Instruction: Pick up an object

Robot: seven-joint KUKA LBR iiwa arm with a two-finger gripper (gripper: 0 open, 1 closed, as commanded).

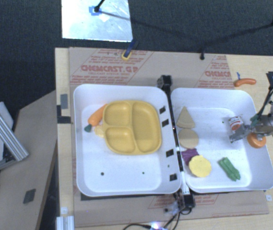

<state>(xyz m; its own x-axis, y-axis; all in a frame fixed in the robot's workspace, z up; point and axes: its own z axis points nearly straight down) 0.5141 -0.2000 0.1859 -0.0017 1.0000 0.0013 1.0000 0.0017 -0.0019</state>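
The right bin point(213, 94) holds several toy foods. A small red-and-white can point(234, 122) stands near its right side. My gripper point(242, 131) reaches in from the right, low over the bin floor, just below and beside that can. An orange ring-shaped piece point(257, 141) lies right under the wrist. A green vegetable point(229, 168) lies at the front right. A yellow disc point(200, 166) and a purple piece point(189, 154) sit at the front left. A tan wedge point(185, 118) and a tan round slice point(188, 138) lie along the left wall.
The left bin point(122, 185) holds a yellow divided plate point(129, 127) with a toy carrot point(96, 115) at its left edge. A black hinge strip point(171, 128) separates the bins. An orange toy point(244, 82) lies on the bench behind the right bin.
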